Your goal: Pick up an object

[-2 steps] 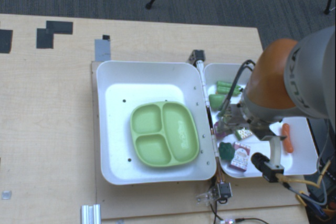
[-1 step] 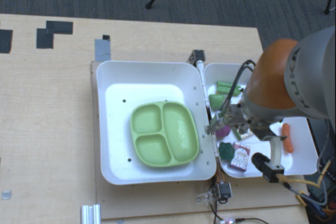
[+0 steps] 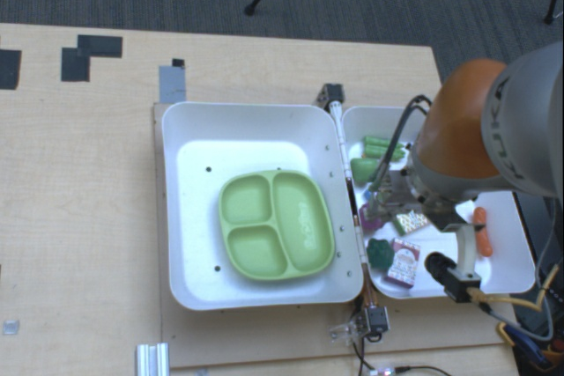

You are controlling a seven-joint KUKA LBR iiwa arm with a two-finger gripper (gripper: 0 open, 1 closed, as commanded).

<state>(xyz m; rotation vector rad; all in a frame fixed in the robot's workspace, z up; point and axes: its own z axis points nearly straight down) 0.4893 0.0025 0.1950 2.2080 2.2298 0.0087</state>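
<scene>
- Arm [image 3: 476,132] reaches low over the right bin [image 3: 511,277]; the gripper's [image 3: 394,211] state is hidden.
- Objects beneath it: green pieces [image 3: 374,156], dark green lump [image 3: 380,254], red-white packet [image 3: 404,263], orange piece [image 3: 481,232].
- Left bin [image 3: 189,189] holds a green tray [image 3: 276,224].

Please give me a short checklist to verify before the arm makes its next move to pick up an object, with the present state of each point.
1. Gripper is above the right bin: ok.
2. Objects lie within reach below it, such as the dark green piece and the small red packet: ok.
3. An object sits between the fingers: cannot tell.
4. Green divided plate in the left bin is away from the arm: ok.
5. Orange object lies apart from the gripper: ok.
</scene>
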